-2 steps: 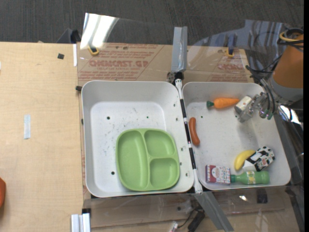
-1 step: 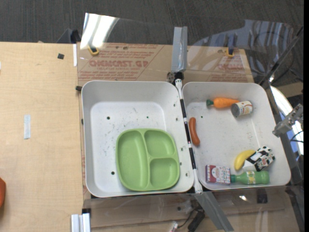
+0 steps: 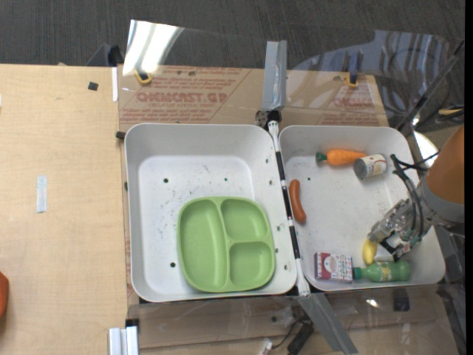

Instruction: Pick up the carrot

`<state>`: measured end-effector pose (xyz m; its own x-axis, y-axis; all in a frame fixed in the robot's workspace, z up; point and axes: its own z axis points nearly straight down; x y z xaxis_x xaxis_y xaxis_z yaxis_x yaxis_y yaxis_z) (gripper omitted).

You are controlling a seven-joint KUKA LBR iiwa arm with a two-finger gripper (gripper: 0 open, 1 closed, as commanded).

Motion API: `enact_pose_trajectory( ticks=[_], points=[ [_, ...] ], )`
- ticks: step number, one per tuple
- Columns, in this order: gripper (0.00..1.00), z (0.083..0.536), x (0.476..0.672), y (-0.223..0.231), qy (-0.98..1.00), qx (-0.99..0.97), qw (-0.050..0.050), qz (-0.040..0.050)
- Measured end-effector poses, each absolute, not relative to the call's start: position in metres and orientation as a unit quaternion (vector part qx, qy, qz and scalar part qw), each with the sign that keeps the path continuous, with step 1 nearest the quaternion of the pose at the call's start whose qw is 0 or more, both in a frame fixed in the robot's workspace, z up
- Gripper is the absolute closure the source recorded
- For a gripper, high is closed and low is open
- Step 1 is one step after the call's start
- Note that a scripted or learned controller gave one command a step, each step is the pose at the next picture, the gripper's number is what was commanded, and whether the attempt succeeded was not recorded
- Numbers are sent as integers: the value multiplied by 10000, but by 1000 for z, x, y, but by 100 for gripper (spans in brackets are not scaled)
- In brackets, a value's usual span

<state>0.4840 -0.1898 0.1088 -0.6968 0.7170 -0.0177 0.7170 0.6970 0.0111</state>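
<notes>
Hand (image 3: 395, 231) low in the right bin's (image 3: 325, 220) near corner, over a lemon (image 3: 368, 253) and bottle (image 3: 383, 273); grip state impossible to tell. Carrot (image 3: 341, 157) well apart at the far wall, touching a can (image 3: 370, 166). Risk of nudging that can, or of closing on the wrong item.

Small orange toy carrot with a green leafy top (image 3: 342, 157): lies flat on the floor of the right white bin, near the far wall. Long axis runs roughly left-right in the camera view; green end points left, orange tip right. Surface smooth, unmarked.
</notes>
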Motion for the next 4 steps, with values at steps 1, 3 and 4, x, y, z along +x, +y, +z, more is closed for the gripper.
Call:
enact_pose_trajectory(
  ticks=[1,3,4],
  points=[
    [100,270,527,-222,9542,2993,4,2],
    [100,211,526,-118,9862,1655,16,2],
    [100,241,608,-222,9979,654,28,-2]
  ],
)
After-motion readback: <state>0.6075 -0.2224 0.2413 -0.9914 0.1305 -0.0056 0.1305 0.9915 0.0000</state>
